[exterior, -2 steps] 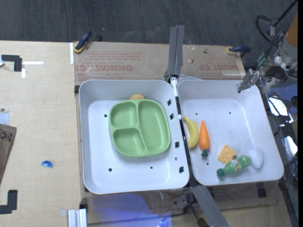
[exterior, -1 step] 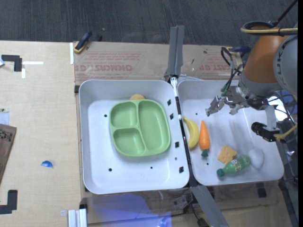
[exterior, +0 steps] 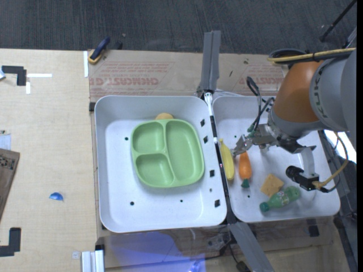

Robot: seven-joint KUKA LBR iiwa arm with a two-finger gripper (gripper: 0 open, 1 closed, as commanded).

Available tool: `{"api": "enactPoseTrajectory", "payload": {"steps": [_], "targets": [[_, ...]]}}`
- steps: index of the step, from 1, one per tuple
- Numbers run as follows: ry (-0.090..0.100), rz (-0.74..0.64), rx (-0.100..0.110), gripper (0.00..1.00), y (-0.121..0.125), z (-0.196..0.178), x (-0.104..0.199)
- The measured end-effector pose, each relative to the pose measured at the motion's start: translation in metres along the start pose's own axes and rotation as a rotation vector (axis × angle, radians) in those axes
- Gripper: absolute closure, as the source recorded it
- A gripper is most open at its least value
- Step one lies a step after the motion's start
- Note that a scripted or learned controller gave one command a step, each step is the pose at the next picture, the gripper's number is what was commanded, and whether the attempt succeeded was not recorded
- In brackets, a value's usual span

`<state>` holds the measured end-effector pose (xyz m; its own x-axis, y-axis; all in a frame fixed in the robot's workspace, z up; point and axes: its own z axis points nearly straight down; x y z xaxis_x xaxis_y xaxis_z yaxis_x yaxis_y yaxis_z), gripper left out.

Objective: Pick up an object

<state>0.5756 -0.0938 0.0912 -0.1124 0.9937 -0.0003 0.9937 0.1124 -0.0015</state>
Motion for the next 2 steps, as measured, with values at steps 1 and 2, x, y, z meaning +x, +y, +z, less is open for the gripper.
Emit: {"api": "enactPoseTrajectory", "payload": {"steps": [1,2], "targets": [[0.0,0.005,0.0,1.0,0.0,-0.009,-0.001],[-0.001,0.15,0.0,1.0,0.01,-0.122,0.017]]}}
